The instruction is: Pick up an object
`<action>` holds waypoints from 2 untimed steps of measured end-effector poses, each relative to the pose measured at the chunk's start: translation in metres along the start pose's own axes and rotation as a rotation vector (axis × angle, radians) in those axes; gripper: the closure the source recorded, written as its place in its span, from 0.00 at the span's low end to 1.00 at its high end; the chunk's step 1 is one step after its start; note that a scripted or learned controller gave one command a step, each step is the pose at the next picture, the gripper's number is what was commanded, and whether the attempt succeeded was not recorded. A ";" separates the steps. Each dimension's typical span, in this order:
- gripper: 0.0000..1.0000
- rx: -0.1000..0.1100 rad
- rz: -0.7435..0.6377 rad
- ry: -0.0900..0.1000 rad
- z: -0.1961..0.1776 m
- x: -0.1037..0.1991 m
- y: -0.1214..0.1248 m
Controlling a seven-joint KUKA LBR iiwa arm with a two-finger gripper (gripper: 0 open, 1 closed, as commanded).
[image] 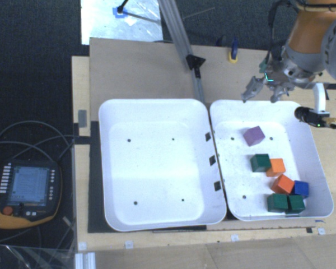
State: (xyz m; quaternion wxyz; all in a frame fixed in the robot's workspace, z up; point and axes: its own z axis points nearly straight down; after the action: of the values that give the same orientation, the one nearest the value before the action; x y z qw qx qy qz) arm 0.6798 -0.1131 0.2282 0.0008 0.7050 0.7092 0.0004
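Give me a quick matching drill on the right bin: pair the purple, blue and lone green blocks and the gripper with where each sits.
Things:
1. purple block
2. blue block
3. lone green block
4. gripper

Places:
A. touching the left side of an orange block
B. over the right bin's far rim, fingers apart
C. alone, farthest block from the near rim
D. near the right wall, above the green pair

Pairs: 1-C, 2-D, 3-A, 4-B
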 end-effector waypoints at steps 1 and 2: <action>0.00 0.000 0.000 -0.001 0.000 0.000 0.000; 0.00 0.005 0.003 0.000 0.062 -0.002 -0.001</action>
State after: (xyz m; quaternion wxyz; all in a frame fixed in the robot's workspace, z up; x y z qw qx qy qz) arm 0.6791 -0.1147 0.1661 -0.0011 0.7060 0.7082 -0.0014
